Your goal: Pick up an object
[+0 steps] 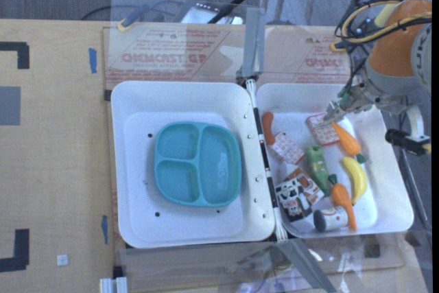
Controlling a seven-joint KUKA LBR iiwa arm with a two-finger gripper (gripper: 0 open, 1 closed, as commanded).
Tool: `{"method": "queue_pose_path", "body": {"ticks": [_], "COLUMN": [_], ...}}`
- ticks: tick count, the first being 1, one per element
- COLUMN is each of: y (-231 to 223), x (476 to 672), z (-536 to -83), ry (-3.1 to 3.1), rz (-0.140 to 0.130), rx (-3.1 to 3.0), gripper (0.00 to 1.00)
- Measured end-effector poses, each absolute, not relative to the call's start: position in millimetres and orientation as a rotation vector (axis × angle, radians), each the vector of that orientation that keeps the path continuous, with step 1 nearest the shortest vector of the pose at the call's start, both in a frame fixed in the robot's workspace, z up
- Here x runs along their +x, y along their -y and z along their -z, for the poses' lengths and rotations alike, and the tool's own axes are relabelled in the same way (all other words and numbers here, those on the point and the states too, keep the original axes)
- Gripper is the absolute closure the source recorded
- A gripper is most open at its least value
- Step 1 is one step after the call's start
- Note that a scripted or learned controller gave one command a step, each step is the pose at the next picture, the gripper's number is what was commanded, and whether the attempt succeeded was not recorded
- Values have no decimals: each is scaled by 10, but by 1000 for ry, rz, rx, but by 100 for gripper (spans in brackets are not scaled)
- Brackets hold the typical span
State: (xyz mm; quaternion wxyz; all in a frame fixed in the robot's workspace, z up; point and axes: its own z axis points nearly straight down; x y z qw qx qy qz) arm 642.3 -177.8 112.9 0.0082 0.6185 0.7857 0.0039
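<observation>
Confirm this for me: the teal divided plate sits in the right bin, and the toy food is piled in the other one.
Not quite. In the camera view the teal divided plate lies in the left bin. The toy food, such as the banana, is piled in the other one, the right bin.

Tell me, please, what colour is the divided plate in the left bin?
Teal plate, camera view.

We see two shallow white plastic bins on the wooden counter (55,168). The left bin (130,106) holds a teal three-compartment plate (197,165) at its middle. The right bin (391,182) holds toy food: a yellow banana (354,176), an orange carrot (347,138), a green bottle (318,165). The grey arm's gripper (341,106) hangs over that bin's far edge, just beside the carrot.
</observation>
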Motion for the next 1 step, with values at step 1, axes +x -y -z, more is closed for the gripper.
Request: {"method": "queue_pose_path", "body": {"ticks": [1], "y": [1778], "x": [6422], "z": [-1128], "ry": [-2456], "rz": [-12], "rx": [1934], "gripper": [0]}}
